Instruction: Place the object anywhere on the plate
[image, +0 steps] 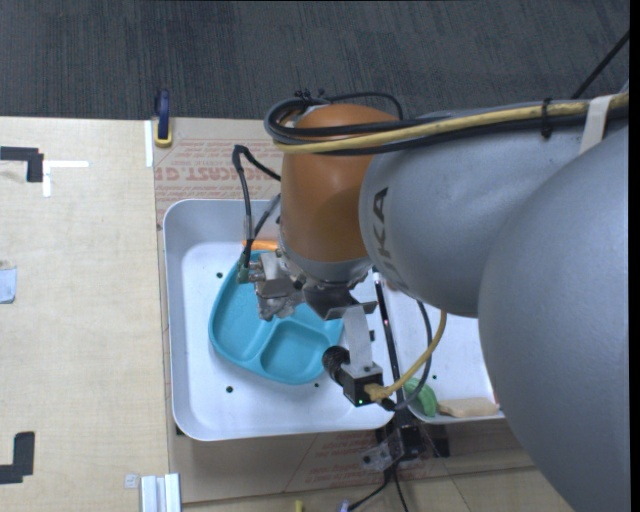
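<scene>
Arm (450, 180), grey with orange band, fills centre and right of frame, hiding most of the white bin (190, 330) and the upper right part of the blue divided plate (255, 345). Claw (290, 295) sits low over the plate; its state cannot be told, and the object to be placed cannot be identified. Small green item (428, 402) and tan piece (468, 408) show at lower right; tan counter (80, 300) at left.

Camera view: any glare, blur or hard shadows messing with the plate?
Camera view: lighting even and soft, no hard shadows; blue plate sharp, faint sheen on its surface, no blown glare. White bin bright but its rim is readable. Arm close to the lens, big and slightly soft, covering the plate's upper right part. Small orange thing at the wrist, too hidden to identify.
</scene>
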